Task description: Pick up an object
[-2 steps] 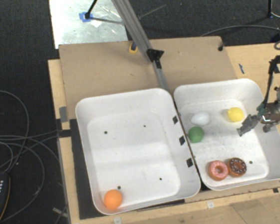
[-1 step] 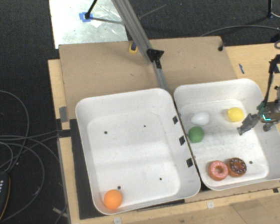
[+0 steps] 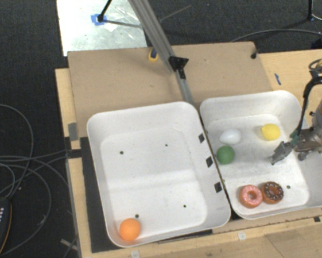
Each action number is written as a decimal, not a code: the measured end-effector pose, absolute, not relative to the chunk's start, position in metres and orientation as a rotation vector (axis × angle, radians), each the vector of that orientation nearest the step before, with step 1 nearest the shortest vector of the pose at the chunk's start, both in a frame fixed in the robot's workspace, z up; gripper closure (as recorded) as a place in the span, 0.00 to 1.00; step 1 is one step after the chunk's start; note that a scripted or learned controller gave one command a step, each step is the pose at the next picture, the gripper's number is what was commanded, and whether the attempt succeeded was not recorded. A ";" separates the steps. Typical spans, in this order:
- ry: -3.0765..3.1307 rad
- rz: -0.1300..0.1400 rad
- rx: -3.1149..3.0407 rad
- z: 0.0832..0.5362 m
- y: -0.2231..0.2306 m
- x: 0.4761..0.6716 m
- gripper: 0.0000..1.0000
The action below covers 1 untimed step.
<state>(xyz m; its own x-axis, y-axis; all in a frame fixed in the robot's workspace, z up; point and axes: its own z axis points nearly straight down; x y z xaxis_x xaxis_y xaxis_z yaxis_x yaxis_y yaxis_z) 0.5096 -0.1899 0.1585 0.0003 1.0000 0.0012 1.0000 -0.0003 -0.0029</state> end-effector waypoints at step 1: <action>-2.220 0.001 -2.218 0.116 -0.186 0.513 0.00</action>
<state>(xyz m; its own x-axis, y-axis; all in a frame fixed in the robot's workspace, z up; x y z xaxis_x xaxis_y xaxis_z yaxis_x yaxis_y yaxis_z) 0.5125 -0.1864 0.1159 -0.0007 1.0000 0.0018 1.0000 0.0007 -0.0031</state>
